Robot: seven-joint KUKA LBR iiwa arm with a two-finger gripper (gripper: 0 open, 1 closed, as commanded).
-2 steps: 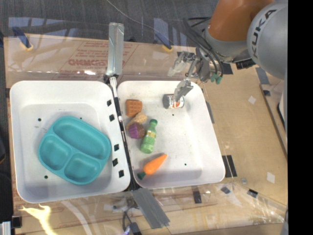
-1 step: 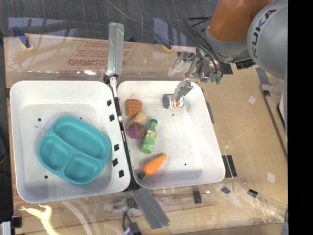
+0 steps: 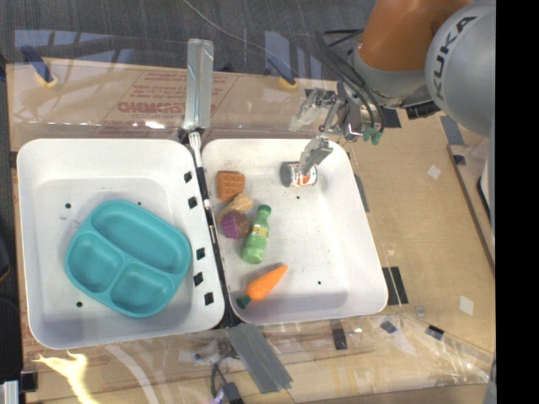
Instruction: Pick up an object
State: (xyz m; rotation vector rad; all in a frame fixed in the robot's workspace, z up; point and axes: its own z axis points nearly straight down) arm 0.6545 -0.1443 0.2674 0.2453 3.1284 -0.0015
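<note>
Gripper (image 3: 307,168) low at can (image 3: 298,175) near right bin's (image 3: 358,251) back wall, jaws' state unclear; risks glancing off the can, tipping or rolling it, closing on nothing.

Plate (image 3: 126,259) in left bin (image 3: 34,225)

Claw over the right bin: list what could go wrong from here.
1. The claw sits at a small can close to the right bin's far wall; the can may slip or tip.
2. The waffle, green bottle and carrot lie clustered, so a wider sweep could knock them.
</note>
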